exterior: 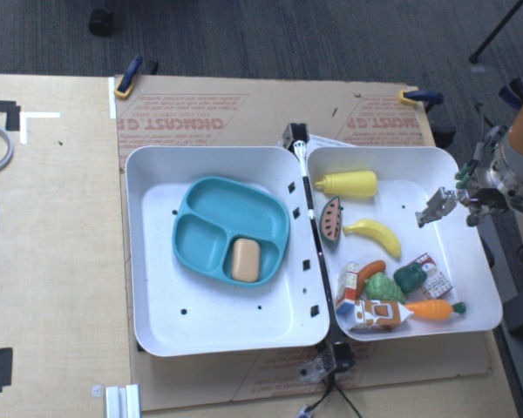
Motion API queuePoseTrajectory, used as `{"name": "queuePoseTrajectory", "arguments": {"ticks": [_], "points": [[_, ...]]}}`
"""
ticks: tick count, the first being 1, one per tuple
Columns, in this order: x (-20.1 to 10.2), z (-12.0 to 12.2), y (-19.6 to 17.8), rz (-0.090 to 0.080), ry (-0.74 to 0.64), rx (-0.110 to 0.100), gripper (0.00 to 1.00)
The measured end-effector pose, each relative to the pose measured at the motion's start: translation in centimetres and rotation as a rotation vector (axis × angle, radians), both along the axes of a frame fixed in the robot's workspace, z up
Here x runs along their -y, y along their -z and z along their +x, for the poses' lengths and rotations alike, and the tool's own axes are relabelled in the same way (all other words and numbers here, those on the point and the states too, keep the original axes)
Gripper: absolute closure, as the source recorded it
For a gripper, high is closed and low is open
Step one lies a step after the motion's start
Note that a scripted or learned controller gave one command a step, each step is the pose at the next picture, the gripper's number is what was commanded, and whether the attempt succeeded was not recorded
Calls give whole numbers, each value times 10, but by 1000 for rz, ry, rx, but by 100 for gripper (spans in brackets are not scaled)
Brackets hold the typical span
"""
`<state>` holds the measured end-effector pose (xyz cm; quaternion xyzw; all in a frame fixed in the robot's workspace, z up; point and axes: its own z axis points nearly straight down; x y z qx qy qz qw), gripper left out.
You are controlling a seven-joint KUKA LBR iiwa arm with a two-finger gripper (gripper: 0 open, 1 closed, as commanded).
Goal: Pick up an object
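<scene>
My gripper (451, 205) hangs at the right bin's (392, 165) right edge, fingers spread, nothing between them. Nearest candidate: banana (375, 236), lying well apart to its left; the carrot (434, 309) and the rest sit further toward the front. Task barely begun, I judge: approach, descent, grasp and lift all remain.

You look down on pale wood bench (52, 259). Brown cardboard sheet (270, 116) lies over it, held by blue-and-yellow clamps (128, 75) at far corners. Beyond bench, dark grey carpet floor (314, 24); black chair castors (102, 20) at top.
</scene>
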<state>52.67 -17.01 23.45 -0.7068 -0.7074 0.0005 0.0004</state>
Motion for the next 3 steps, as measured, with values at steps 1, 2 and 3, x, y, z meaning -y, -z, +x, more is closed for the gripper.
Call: {"name": "queuePoseTrajectory", "arguments": {"ticks": [1, 2, 3], "points": [[-37, 24, 142, 0, -67, 1, 0], [-36, 24, 133, 0, -63, 1, 100], [-77, 16, -16, -1, 24, 2, 100]]}}
